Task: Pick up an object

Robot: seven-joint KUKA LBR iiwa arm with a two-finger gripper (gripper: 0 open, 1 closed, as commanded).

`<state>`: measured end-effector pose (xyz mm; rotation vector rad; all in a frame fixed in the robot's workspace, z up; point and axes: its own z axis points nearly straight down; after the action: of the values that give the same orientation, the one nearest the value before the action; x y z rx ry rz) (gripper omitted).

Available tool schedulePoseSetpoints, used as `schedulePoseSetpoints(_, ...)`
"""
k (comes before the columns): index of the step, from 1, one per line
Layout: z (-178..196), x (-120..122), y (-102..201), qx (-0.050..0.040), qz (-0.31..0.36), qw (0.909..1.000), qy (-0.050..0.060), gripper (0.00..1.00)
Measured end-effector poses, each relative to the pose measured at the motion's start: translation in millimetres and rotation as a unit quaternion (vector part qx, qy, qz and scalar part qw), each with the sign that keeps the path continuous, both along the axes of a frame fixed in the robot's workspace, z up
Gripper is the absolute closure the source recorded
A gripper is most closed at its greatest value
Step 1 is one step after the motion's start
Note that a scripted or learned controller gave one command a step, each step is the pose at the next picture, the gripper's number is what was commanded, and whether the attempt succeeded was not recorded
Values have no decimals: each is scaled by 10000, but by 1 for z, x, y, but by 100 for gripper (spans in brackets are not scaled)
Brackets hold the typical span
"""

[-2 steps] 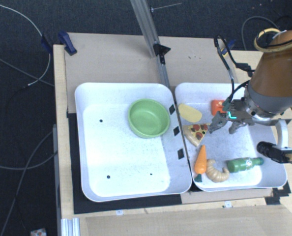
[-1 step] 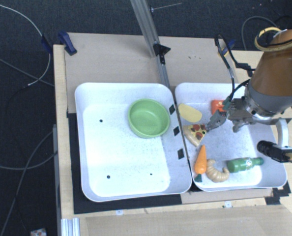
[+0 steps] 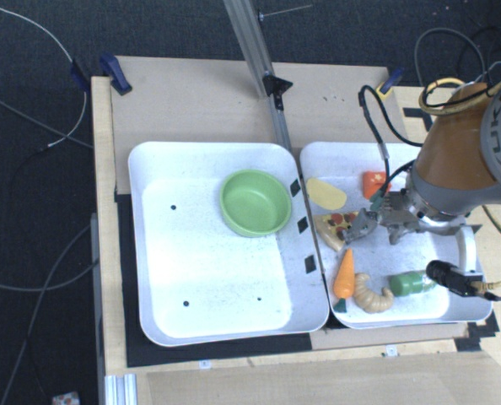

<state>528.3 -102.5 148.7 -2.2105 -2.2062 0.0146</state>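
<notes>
At the near edge of the right bin [image 3: 419, 315], a croissant [image 3: 373, 297] is lying beside a carrot [image 3: 344, 275] and a green bottle [image 3: 409, 283]. Farther in, the gripper [image 3: 362, 228] is hanging low over a pizza slice [image 3: 336, 229], pointing left from the bent grey-and-orange arm [image 3: 457, 154]; whether its claw is spread or pinched, I cannot tell. Beyond are sitting a yellow chip-shaped piece [image 3: 326, 194] and a red block [image 3: 374, 182]. A green bowl [image 3: 255, 202] is resting in the left bin [image 3: 175, 310].

Two white bins [image 3: 153, 251] sat on one bench [image 3: 191, 91]. There was one green bowl [image 3: 255, 202], one carrot [image 3: 344, 275], one pizza slice [image 3: 335, 226], one yellow chip [image 3: 326, 194], one croissant [image 3: 371, 295], one green bottle [image 3: 408, 283] and one red-orange block [image 3: 374, 182].
</notes>
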Motion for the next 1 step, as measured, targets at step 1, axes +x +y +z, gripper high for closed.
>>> schedulePoseSetpoints(1,-55,-2,1,1,1,10000,-12,0)
